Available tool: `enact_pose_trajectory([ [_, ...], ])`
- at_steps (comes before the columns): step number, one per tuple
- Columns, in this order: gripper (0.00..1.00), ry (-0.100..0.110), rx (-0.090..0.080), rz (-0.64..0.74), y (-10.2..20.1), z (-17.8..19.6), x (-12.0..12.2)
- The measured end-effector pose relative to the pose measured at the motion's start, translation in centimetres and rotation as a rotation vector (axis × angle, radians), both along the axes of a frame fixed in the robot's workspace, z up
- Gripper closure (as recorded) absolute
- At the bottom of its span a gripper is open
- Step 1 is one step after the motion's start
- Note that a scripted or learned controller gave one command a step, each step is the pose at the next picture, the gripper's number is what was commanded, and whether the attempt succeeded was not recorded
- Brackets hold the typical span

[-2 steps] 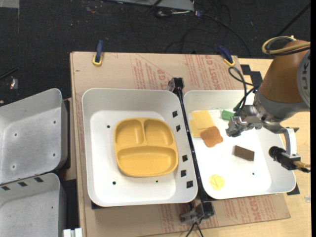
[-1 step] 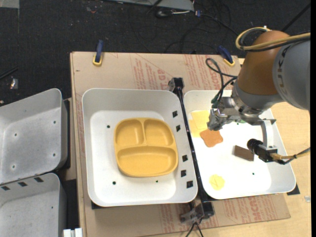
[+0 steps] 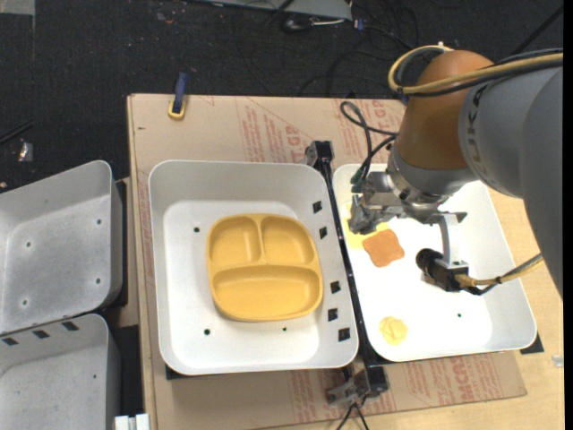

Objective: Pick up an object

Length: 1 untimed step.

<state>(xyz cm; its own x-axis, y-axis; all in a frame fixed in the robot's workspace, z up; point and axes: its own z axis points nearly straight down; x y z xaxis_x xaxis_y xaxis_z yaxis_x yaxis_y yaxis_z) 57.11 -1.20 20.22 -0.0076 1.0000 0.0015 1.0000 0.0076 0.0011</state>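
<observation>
nearest the camera, a small pale yellow piece (image 3: 393,330) is seen lying flat on the floor of the right bin (image 3: 501,325), close to its front wall. further back in the same bin, an orange flat piece (image 3: 384,248) is found, roughly square and turned slightly on the diagonal, with a patch of yellow (image 3: 356,236) showing just beside its left corner. the gripper (image 3: 369,206) is placed just above and to the left of this orange piece, close against the inner wall between the two bins; whether its fingers are spread or pressed together cannot be told, as they are masked by the wrist body. nothing is seen held between them.

the orange piece is judged to be the likeliest target: it lies toward the front and slightly to the right of the gripper, near but not under it, so a short shift that way would be needed before a descent. its flatness may make a grasp hard.

a dark fitting with a cable (image 3: 440,269) is seen to the right of the orange piece. in the left bin (image 3: 179,330), a yellow divided plate (image 3: 265,267) is set centrally, well apart from the gripper. behind, the grey arm with its orange band (image 3: 443,106) is carried in from the right.
</observation>
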Motion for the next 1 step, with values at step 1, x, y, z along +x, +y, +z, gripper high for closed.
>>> enact_pose_trajectory([
  [1,1.0,-0.001,0.001,0.0,5.12,1.85,1.11],
])
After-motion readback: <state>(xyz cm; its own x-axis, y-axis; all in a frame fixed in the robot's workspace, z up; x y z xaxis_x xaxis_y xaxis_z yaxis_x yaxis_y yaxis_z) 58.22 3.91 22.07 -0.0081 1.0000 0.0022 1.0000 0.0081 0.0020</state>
